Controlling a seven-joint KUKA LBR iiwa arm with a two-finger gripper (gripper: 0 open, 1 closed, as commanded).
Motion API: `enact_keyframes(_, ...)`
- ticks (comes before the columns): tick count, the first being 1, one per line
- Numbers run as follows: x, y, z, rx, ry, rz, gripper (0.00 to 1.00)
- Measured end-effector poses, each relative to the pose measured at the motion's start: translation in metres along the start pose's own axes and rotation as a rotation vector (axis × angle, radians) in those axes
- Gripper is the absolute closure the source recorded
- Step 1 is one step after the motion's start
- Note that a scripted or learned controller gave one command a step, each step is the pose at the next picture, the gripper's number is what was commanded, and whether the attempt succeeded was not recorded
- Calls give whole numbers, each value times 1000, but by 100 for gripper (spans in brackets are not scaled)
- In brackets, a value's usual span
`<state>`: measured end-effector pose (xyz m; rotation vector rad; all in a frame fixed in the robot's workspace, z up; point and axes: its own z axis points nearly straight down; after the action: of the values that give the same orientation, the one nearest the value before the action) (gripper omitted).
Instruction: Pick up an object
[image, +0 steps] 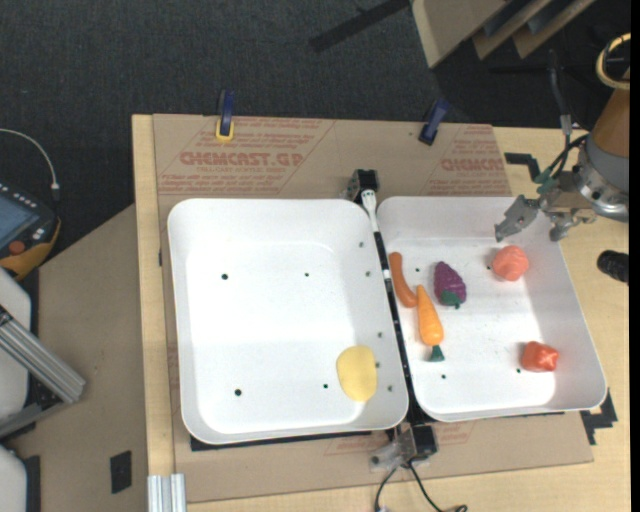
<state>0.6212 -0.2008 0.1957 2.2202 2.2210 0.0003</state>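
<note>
You have open floor across most of the left white bin (200, 300); only a pale yellow rounded lump (357, 372) sits near its front-right corner.

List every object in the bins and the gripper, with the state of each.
gripper: open, above the right bin's far edge, holding nothing
peach ball: lying free, right bin
red piece: lying free, right bin
purple eggplant: lying free, right bin
orange carrot: lying by the divider
orange strip: lying by the divider
yellow lemon: lying in left bin

A round salmon-pink ball (510, 263) lies just below the hand (537, 220), apart from it. A purple eggplant (449, 283), orange carrot (429, 318) and red lump (539, 356) lie farther off.
</note>
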Motion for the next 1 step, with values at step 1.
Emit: enact_keyframes(1, 0, 1, -11, -4, -1, -1, 100)
